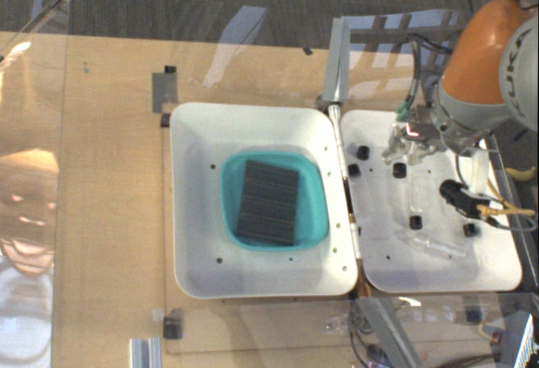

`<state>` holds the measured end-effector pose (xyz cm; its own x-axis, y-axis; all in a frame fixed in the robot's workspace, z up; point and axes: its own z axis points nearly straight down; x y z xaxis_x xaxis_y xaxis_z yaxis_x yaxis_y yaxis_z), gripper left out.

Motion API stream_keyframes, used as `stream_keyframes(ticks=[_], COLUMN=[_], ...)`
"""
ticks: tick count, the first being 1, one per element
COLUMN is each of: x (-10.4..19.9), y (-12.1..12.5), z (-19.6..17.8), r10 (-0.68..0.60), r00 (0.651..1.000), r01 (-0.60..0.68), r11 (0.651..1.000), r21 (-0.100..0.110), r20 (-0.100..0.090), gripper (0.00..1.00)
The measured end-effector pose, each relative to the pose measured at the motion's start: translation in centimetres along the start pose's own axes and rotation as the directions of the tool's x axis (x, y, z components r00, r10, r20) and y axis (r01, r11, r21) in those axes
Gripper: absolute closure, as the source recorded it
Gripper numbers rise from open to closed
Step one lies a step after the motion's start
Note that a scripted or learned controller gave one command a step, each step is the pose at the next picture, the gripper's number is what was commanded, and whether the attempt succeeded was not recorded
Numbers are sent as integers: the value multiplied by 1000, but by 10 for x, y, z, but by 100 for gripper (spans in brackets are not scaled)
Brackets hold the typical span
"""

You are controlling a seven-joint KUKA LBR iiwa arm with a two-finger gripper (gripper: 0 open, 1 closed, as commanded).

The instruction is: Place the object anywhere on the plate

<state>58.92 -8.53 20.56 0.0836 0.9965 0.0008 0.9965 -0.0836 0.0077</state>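
The pale wooden desk [101,189] carries two shallow white bins side by side. In the left bin [194,261] sits a teal plate [229,189], squarish with rounded corners, roughly in the middle of the bin floor. On the plate lies the dark ribbed block [269,202], flat, with its long side running away from the camera and its far end leaning slightly to the right. It rests wholly inside the plate's rim, with teal showing on all sides of it.

Across the divider, the right bin [497,269] holds a few small black pieces [354,152], too small to name: two close to its left wall, the others scattered toward the middle and the near side. The gripper [406,147] hangs over the far part of this bin, well apart from the plate and the block. Whether it is spread or closed cannot be made out, and nothing can be seen in its grasp. The grey arm [484,55] with its orange band reaches in from the right.
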Motion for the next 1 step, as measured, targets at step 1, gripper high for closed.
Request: stream_keyframes(ticks=[1], x=[72], y=[14], z=[21], r10=[-279], r00=[960], r01=[279], r11=[960], r21=[3], r20=[-1], gripper=[100])
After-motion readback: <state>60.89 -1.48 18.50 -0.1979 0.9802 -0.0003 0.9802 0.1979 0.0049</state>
